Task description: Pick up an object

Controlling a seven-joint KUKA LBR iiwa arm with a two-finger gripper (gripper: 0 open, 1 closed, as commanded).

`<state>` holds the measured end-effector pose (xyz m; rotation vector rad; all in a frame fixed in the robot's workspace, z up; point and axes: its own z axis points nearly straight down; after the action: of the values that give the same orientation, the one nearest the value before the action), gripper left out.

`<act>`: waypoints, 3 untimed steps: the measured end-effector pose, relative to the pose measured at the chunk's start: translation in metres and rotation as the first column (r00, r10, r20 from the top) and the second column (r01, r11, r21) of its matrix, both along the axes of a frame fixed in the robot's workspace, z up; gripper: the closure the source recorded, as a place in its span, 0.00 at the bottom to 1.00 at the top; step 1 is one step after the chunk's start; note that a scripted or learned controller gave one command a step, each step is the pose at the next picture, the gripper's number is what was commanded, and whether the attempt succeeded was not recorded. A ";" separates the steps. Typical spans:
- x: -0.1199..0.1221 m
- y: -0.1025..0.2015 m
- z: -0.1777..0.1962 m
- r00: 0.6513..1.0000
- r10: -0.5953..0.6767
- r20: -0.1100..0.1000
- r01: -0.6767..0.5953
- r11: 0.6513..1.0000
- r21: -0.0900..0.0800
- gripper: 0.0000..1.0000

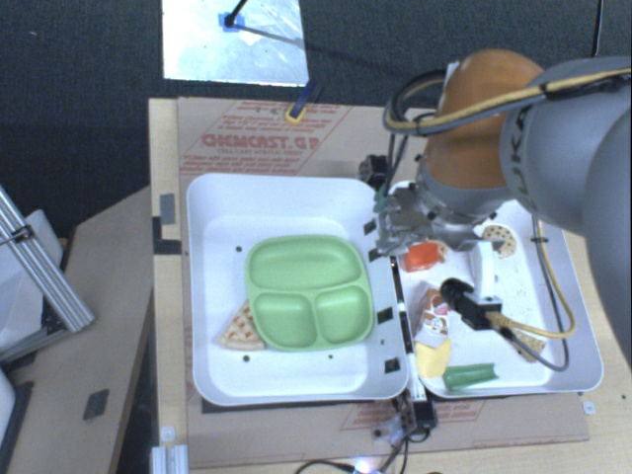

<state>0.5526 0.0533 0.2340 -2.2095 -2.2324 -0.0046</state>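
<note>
My gripper (393, 233) hangs low over the left edge of the right bin (583, 354), close to the divider between the bins. An orange-red object (425, 256) lies just right of and below the gripper, apart from it as far as I can see. Further toward the front lie a brown and white packet (435, 314), a yellow piece (432, 356) and a green stick (470, 373). A cookie (500, 236) and a white piece (484, 268) sit under the arm on the right side.
The left bin (212, 265) holds a green divided plate (308, 290) and a pizza slice (240, 330) by the plate's front left corner. The bulky grey arm with its orange band (484, 87) covers the back of the right bin.
</note>
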 end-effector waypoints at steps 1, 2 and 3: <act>0.004 -0.007 -0.020 1.000 -0.010 -0.002 0.010 1.000 -0.003 1.00; 0.005 -0.008 0.001 1.000 -0.006 0.002 0.006 1.000 -0.002 1.00; 0.000 -0.008 -0.020 1.000 -0.010 -0.003 0.010 1.000 -0.003 1.00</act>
<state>0.5529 0.0454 0.2139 -2.2202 -2.2219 0.0012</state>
